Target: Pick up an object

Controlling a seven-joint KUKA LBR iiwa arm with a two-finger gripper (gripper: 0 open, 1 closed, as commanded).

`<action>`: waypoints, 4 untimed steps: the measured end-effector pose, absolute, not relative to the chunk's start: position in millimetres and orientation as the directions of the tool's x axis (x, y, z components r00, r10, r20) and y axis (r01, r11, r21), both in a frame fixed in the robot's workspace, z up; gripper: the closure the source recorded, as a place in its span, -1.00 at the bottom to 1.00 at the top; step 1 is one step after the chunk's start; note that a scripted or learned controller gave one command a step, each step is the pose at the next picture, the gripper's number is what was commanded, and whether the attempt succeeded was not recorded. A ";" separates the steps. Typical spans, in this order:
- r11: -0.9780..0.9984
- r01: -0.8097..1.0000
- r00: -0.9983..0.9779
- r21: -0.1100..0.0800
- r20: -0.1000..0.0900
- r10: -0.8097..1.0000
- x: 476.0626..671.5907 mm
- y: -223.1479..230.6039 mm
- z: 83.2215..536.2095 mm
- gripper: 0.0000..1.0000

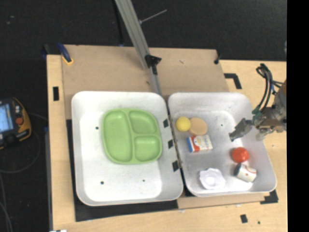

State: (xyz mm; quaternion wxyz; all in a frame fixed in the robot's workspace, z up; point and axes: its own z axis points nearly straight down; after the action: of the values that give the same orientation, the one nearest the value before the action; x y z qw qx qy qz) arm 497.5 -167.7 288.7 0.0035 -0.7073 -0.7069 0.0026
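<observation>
I am hovering the gripper [240, 129] just above the red ball [240, 154] in the right bin [227, 100], lining up a grab; I cannot tell its state.

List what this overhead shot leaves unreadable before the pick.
1. Gripper, camera view: dark and small over the right bin's right side; finger spacing unreadable.
2. Arm, camera view: cut off by the right edge behind the wrist.
3. Red and white carton: print too small to read.
4. White object at the bin's front: blends into the white floor, shape unclear.
</observation>
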 end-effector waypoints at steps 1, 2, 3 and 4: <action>0.003 1.000 -0.003 0.002 -0.001 1.000 499.3 -167.3 294.4 -1.00; -0.001 1.000 0.001 -0.003 -0.001 1.000 502.2 -166.7 231.8 -1.00; -0.001 1.000 0.001 -0.003 0.000 1.000 496.4 -159.0 179.8 -1.00; -0.001 1.000 0.001 -0.004 0.000 1.000 489.4 -152.0 128.3 -1.00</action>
State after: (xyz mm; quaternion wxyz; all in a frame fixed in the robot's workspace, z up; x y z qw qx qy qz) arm 489.4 -152.0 128.3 0.0012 -0.7076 -0.7066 0.0014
